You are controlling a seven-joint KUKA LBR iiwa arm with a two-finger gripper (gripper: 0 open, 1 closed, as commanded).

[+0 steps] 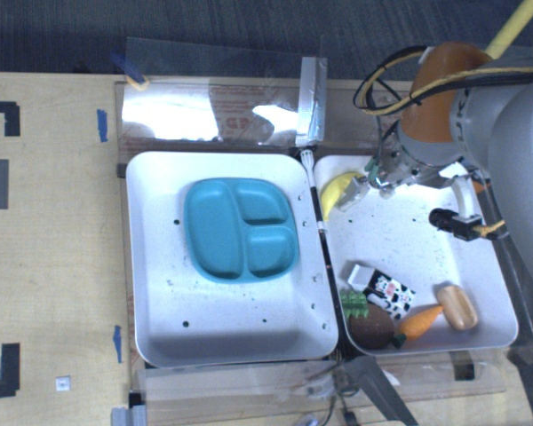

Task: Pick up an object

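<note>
Right white bin [480, 264], gripper [366, 183] beside yellow banana [336, 191], long axis running diagonally

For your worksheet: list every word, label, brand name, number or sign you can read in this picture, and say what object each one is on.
No text can be read.
The small black-and-white patterned box in the right white bin: markings too small and blurred to tell print from pattern.
The clear plastic sheet behind the left white bin: faint reddish marks under glare, illegible.
The blue divided tray: no lettering visible.

Yellow banana-like object [337, 191] lies at right bin's [426, 229] far-left corner; cow-patterned box [390, 295], carrot [421, 321], bread roll [457, 306] cluster along near edge.
</note>
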